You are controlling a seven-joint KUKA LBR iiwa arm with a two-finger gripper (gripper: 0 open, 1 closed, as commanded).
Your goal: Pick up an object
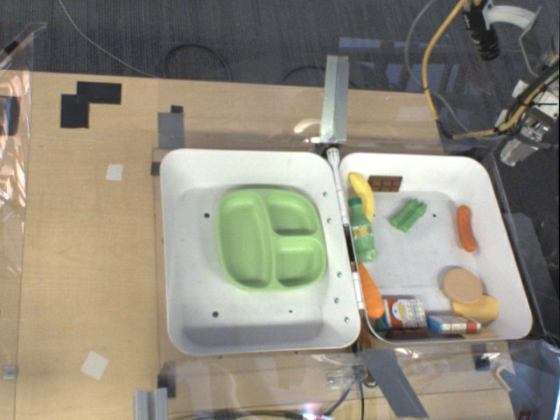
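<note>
Apparently nothing is picked yet: candidates like the hot dog point(466, 228) and green block point(408, 214) lie loose in the right bin point(437, 166), so the next move calls for descending there, though the gripper's state I cannot tell.

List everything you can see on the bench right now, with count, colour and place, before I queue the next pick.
bins: 2, white, side by side on the bench
divided plate: 1, green, left bin
banana: 1, yellow, right bin, top left
brown block: 1, beside the banana
bottle: 1, green, along the left wall
green piece: 1, right bin, middle
sausage: 1, orange-red, right side
carrot: 1, orange, lower left
round disc: 1, tan, lower right
gripper: 1, grey, outside the right bin, top right
</note>
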